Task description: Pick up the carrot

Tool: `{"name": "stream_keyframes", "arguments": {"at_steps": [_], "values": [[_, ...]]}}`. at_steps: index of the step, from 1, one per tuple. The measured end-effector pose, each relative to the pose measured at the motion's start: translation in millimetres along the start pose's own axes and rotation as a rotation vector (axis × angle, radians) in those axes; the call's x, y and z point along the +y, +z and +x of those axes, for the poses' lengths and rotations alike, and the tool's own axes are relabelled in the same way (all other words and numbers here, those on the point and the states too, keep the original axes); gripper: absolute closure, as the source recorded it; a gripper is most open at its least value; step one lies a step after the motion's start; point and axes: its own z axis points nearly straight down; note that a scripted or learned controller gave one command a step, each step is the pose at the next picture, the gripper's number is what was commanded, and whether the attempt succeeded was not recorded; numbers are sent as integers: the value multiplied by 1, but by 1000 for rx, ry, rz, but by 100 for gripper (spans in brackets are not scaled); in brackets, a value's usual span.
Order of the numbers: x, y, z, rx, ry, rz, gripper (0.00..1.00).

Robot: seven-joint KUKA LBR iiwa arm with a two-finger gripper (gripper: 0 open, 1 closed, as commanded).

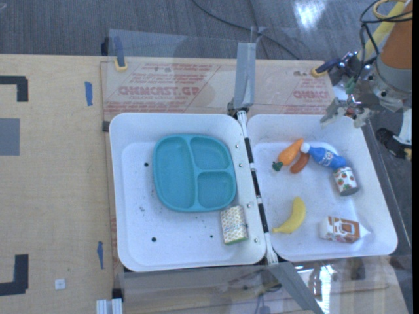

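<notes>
Hovering over the right bin's (383, 195) far right corner, jaws (345, 112) spread, nothing between them; carrot (289, 153) well apart.

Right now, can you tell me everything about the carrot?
The carrot is a small orange toy, plastic-looking, with a dark green tip at its lower left end. It lies tilted in the right bin, near the far side. A brownish sausage lies right beside it, seemingly touching.

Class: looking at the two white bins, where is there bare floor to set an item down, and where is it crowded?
Bare patches: the left bin left of the teal divided plate, and the right bin between the yellow banana and orange carrot. Crowded: around the carrot.
</notes>
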Motion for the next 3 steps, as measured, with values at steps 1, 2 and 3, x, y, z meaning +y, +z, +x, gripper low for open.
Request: {"name": "stream_keyframes", "arguments": {"at_steps": [1, 2, 3], "values": [[-45, 94, 69, -1, -135, -2, 0], [-79, 111, 102, -1, -303, -7, 0], [-77, 100, 101, -1, -299, -13, 100]]}}
